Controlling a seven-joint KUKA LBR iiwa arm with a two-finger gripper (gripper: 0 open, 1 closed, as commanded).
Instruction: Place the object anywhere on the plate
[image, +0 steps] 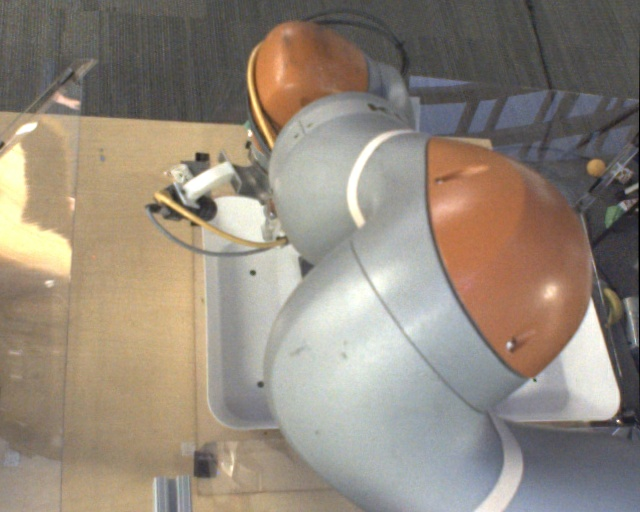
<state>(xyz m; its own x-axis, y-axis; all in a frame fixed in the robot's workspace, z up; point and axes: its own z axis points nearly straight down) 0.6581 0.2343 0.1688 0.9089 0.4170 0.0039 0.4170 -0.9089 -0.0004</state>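
The grey and orange arm (420, 300) looms close to the camera and covers most of both bins, so whatever lies in them is hidden beneath it. Its wrist end reaches to the upper left, where a white fitting (205, 182) with black and yellow cables (215, 235) hangs over the far corner of the left bin (232, 340). The bare white floor of that bin shows along its left side.
A strip of the right bin (565, 390) peeks out under the arm at the right. The wooden bench (110, 300) stretches to the left with a clear panel (35, 220) on it. Small black and metal parts (195, 470) sit by the bin's near corner.
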